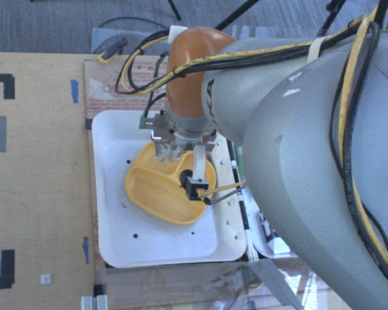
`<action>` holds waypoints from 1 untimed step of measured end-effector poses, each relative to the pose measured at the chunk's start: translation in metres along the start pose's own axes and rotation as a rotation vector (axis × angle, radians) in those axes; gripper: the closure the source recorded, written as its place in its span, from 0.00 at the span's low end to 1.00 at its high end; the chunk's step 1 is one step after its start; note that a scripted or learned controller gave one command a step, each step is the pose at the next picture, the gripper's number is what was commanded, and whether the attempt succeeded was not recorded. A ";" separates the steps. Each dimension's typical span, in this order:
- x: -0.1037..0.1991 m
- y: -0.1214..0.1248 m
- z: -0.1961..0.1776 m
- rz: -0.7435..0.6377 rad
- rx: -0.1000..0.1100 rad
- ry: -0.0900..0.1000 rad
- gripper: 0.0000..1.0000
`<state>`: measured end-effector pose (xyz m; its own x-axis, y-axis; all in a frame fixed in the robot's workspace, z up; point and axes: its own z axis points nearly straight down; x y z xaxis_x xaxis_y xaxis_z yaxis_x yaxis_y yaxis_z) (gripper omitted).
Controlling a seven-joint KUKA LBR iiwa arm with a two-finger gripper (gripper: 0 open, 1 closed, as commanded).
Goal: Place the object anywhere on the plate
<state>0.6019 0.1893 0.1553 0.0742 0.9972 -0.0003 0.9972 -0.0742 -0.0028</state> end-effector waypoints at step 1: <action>0.039 0.041 -0.093 0.380 -0.003 0.000 1.00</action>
<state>0.6457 0.2251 0.2480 0.4388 0.8986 -0.0005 0.8986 -0.4388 0.0003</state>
